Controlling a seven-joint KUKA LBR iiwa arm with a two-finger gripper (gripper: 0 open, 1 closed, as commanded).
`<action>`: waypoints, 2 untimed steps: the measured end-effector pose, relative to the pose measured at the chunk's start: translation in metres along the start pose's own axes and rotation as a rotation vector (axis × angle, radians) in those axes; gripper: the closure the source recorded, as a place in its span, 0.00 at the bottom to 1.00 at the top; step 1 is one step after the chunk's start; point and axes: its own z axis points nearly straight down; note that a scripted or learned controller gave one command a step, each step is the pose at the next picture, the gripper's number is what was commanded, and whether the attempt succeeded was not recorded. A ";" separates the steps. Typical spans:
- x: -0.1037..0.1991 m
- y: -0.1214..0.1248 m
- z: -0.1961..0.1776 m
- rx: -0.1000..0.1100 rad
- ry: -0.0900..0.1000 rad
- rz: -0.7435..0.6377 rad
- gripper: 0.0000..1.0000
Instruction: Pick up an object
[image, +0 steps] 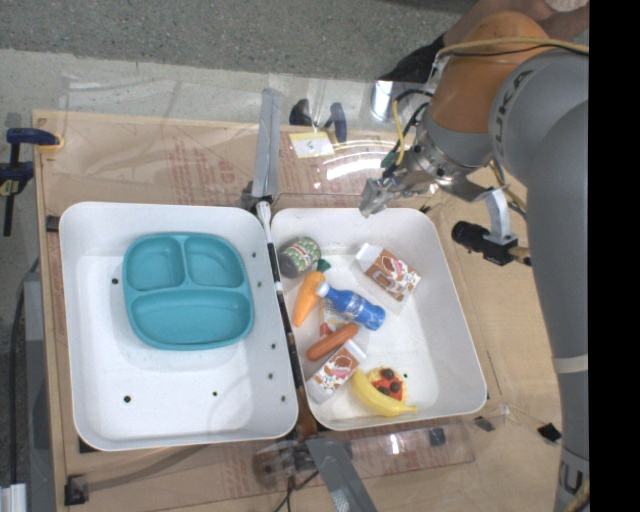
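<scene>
- The tool (375, 197) hangs at the upper middle of the frame, over the far rim of the right bin (455, 300). Nothing is between its tips, and whether they are spread or pressed together I cannot tell at this size.
- The candidates all lie in the right bin, right of centre in the frame: a carrot (308, 297), a blue bottle (355, 306), a sausage (331, 341), a banana (378, 397), a green can (299, 255) and a printed packet (391, 273).
- The carrot, bottle and sausage crowd together near the bin's left wall, touching or nearly so; closing on one would likely nudge the others.
- The packet lies apart toward the upper right of the bin. It looks light and flat, probably hard to get tips under.
- The banana sits alone at the lower part of the bin. Judged as a toy, it should be light and smooth; grip across its curved middle.
- The left bin (80, 330) carries a teal divided plate (188, 315).
</scene>
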 end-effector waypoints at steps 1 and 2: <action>0.000 0.000 0.000 0.000 0.000 0.000 0.00; -0.084 -0.023 0.141 0.007 0.004 -0.075 0.00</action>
